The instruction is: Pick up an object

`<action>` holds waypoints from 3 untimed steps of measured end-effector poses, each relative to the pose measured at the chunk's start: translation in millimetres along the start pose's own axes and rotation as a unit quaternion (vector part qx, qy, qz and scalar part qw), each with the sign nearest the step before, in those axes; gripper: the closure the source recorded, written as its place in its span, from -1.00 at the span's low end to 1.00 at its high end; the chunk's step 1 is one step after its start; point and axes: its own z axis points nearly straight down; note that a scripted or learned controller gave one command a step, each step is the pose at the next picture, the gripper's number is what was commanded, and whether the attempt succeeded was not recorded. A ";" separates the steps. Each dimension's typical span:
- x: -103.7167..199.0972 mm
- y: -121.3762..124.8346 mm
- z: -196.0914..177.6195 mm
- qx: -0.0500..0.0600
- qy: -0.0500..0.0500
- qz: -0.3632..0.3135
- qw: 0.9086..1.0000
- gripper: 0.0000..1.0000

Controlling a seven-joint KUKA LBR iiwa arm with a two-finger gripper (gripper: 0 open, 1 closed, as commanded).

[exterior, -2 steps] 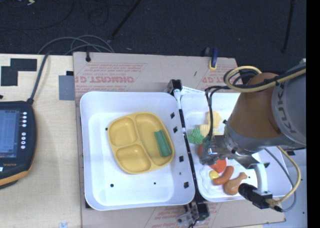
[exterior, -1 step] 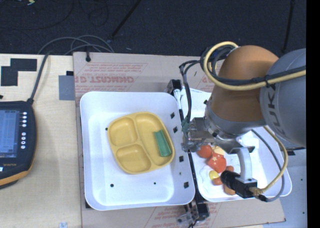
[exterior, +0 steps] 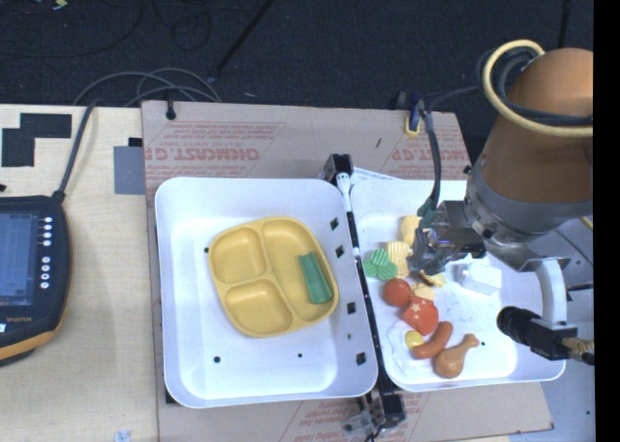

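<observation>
**Desk:** Claw first: where is it, and is it carrying anything?

**Photographer:** Gripper (exterior: 426,258) hangs low over the right-hand bin (exterior: 504,358), right of frame centre, just above a heap of toy food; from this slant I cannot tell its state or whether it grips anything.

**Desk:** What lies under it?

**Photographer:** Green ridged piece (exterior: 380,263) to its left, red tomato (exterior: 396,292) and red pepper (exterior: 420,315) just below, then a sausage (exterior: 433,340) and a drumstick (exterior: 455,357) toward the lower edge. Pale yellow bits beside the claw are possibly corn.

**Desk:** And the left bin (exterior: 184,333)?

**Photographer:** Yellow divided plate (exterior: 262,275) at its centre, a green block (exterior: 315,277) in the plate's right compartment. Black-and-orange pendant (exterior: 29,270) rests at far left
</observation>
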 end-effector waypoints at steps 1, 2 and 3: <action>-59.0 -1.0 14.6 0.004 0.000 0.001 1.000 1.00; -54.5 49.0 42.2 0.003 0.001 -0.003 1.000 1.00; -25.4 -4.1 97.5 0.008 0.002 -0.001 1.000 1.00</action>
